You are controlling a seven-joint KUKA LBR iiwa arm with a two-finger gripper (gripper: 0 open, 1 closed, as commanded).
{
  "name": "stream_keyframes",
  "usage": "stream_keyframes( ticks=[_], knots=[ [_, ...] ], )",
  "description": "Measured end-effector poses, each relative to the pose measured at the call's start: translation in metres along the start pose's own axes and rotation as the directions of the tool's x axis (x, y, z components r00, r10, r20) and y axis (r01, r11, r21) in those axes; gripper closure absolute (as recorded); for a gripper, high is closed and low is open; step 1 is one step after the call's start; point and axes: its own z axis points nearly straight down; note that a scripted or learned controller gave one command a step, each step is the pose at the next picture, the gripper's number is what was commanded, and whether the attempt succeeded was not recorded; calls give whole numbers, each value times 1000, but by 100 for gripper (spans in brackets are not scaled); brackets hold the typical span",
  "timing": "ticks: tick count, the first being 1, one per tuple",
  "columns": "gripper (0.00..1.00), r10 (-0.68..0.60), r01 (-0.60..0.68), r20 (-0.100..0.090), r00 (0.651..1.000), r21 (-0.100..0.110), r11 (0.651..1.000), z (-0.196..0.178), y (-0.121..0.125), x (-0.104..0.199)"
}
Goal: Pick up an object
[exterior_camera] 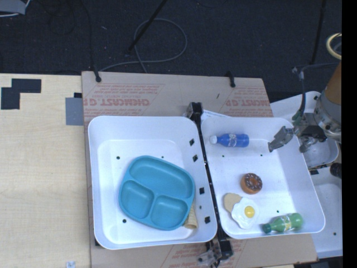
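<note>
The one camera looks down on two white bins set side by side on a cardboard sheet, and the right bin (312, 205) serves as the landmark here.

The arm (334, 94) comes in from the right, with its gripper (294, 139) hanging over the right bin's upper right corner, near the far rim. Two dark fingers show: one (280, 139) points leftward into the bin, the other (308, 142) sits closer to the bin's right wall. They are spread apart with open space between them. Nothing lies between the fingers, and they touch no object.

Inside the right bin, a blue bottle (232, 140) lies on its side near the far wall, to the left of the gripper and apart from it. A chocolate doughnut (251, 183) sits near the middle of the bin floor. Toward the near wall lies a toy fried egg (245, 213), with a pale tan round piece (231, 200) touching its upper left edge. A green bottle (284, 223) lies on its side in the near right corner, just beside the egg.

Left of the right bin, across the dark divider, the left bin (103, 133) holds a blue compartment tray (156, 192), and a tan cone-like item (191, 220) peeks out from under the tray's near right edge.
</note>
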Motion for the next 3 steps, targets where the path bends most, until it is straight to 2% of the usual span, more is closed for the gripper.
stream_keyframes(
  ticks=[1,2,3],
  knots=[
    [0,-2,2,3,1000,-12,1000,-7,2,0],
    [0,-2,2,0,1000,-5,1000,56,-3,5],
    [0,-1,1,0,1000,-5,1000,117,2,0]
  ],
)
